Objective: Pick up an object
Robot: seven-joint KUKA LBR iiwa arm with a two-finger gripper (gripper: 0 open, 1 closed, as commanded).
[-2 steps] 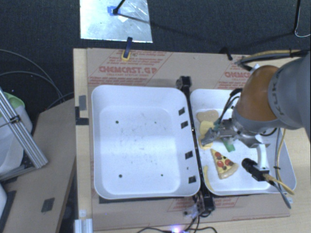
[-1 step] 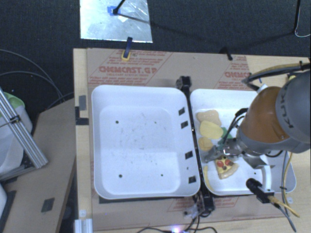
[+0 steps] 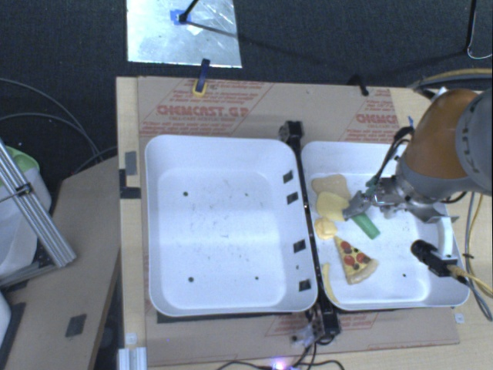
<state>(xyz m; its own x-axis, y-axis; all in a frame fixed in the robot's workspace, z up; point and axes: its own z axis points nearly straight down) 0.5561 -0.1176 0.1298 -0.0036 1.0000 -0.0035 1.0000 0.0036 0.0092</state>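
End effector (image 3: 359, 206) by green cylinder (image 3: 367, 226), diagonal.

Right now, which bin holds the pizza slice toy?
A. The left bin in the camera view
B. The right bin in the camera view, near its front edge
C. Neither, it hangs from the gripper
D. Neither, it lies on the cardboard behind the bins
B. The pizza slice toy lies on the floor of the right bin toward its front edge, apart from the gripper, which is above the yellow pieces and green piece.
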